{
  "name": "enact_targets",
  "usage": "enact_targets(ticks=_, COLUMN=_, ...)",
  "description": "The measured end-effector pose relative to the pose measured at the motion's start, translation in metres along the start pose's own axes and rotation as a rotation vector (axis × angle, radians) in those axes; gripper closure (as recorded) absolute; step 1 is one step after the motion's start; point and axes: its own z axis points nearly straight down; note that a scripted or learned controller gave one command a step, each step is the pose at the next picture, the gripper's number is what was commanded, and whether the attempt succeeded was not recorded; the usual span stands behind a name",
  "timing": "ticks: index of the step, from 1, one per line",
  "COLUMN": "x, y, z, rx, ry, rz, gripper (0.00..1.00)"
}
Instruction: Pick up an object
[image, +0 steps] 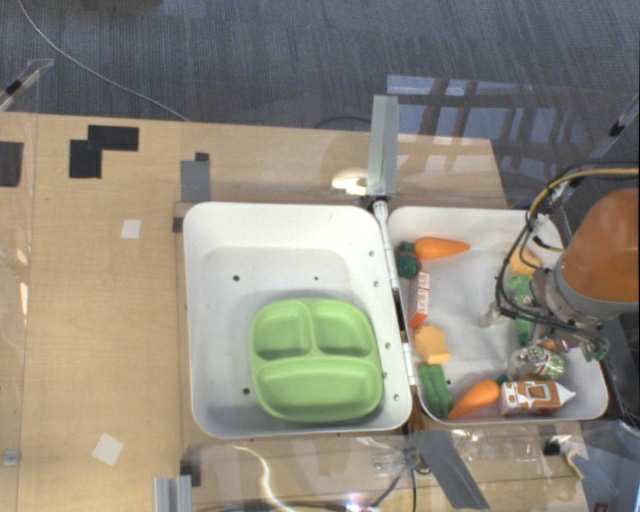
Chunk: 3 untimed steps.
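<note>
**Arm low over the right bin, among the toy food**

Camera view: two shallow white bins sit side by side on the pale wooden tabletop (90, 330). The left bin (215, 240) holds a lime-green plastic divided plate (316, 360), lying flat toward its front.

The right bin (470, 225) holds the scattered items. An orange toy carrot (441, 248) lies near the back wall, with a dark green piece (407, 264) just beside its left end. A narrow white-and-red packet (423, 293) lies along the left wall. Nearer the front are a yellow-orange chunk (432, 345), a green toy vegetable (434, 384), a second orange carrot-like piece (476, 397) and a small brown-and-white carton (532, 397).

The grey arm with its orange band (600, 262) reaches in from the right. The end effector (527, 322) sits low at the bin's right side, over green and yellow items; I cannot tell whether it is spread or pressed together.
</note>
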Motion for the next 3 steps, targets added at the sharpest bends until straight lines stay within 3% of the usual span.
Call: enact_targets(ticks=3, x=-0.0089, y=-0.0058, z=0.0006, rx=-0.005, ry=0.007, rz=-0.110, gripper=0.00)
